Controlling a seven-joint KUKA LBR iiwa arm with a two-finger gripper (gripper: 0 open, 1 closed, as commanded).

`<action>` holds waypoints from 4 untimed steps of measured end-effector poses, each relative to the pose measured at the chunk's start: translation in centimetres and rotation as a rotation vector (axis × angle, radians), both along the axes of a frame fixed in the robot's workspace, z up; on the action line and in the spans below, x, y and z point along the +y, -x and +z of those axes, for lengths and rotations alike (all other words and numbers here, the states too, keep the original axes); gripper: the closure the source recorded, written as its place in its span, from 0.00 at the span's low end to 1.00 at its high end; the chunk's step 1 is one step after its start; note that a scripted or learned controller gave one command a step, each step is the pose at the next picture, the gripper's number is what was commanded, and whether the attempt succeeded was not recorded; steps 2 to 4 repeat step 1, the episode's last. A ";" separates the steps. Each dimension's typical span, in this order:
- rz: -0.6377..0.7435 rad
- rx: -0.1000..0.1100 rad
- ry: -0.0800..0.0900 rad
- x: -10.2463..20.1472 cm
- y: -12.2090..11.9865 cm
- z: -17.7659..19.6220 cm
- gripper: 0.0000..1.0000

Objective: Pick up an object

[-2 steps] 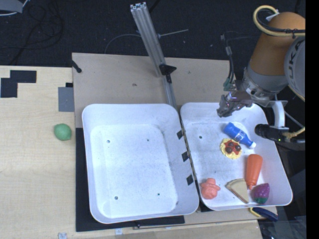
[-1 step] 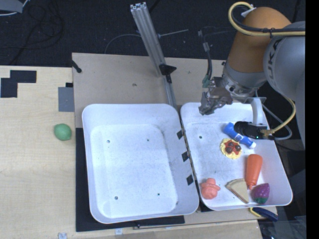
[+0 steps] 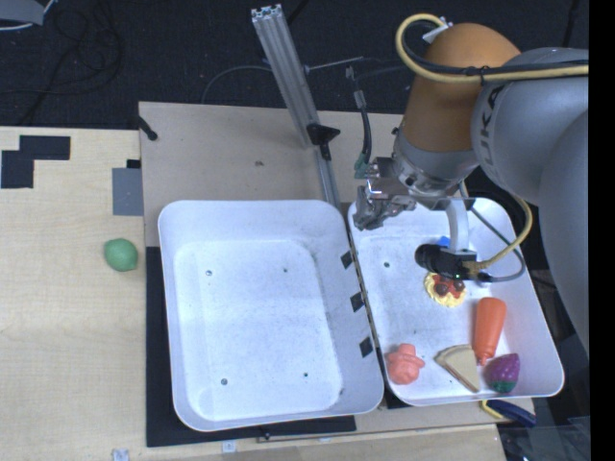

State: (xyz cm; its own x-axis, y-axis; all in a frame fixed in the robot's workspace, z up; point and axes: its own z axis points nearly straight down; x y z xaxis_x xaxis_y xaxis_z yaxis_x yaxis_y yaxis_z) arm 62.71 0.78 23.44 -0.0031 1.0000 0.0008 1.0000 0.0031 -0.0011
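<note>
**Q:** Hovering where, and in what state?

**A:** The gripper [image 3: 373, 214] hangs over the far left corner of the right bin [image 3: 408, 257], close to the divider between the two bins. Whether it is parted or closed I cannot tell; it appears as a dark metallic cluster and nothing is seen between its tips.

**Q:** Which way do the objects lie from it?

**A:** All toward the near right. The closest is a small yellow and red toy [image 3: 446, 289], near a black fitting with a blue tip [image 3: 440, 256]. Farther off, along the near edge of the same bin, lie a pink toy [image 3: 405, 363], a slice of bread [image 3: 460, 365], a carrot [image 3: 488, 327] and a purple item [image 3: 504, 371].

**Q:** Does any long axis matter?

**A:** The carrot's: it runs roughly from far to near, so a grasp would likely close across it, left to right.

**Q:** Anything elsewhere?

**A:** The left bin [image 3: 192, 224] sits beside the right one; a green ball [image 3: 121, 254] rests on the bench, well apart from the arm.
</note>
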 end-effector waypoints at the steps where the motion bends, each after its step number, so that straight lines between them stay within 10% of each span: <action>1: 0.000 0.001 0.000 5.2 -0.8 -1.2 1.00; 4: 0.000 0.001 0.000 5.2 -0.8 -1.2 1.00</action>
